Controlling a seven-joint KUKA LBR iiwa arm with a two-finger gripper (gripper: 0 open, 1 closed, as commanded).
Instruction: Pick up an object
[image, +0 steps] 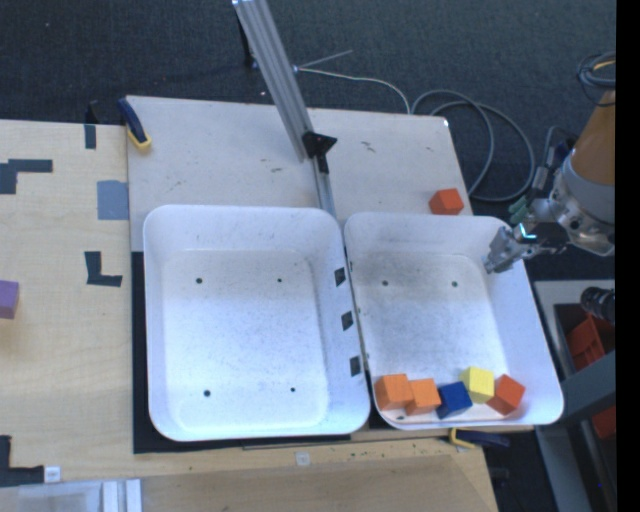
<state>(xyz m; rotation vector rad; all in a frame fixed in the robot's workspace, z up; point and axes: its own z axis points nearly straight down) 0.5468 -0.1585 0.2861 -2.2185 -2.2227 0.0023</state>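
Observation:
Several small blocks lie along the front edge of the right bin: two orange blocks, a blue block, a yellow block and a red-orange block. My gripper hangs over the right bin's far right rim, well behind the blocks and apart from them. Nothing shows between its fingers.
The left bin stands beside the right one. A lone orange block rests on the bench behind the right bin. A slanted metal rail rises at the back, with cables on the floor beyond. A purple block sits far left.

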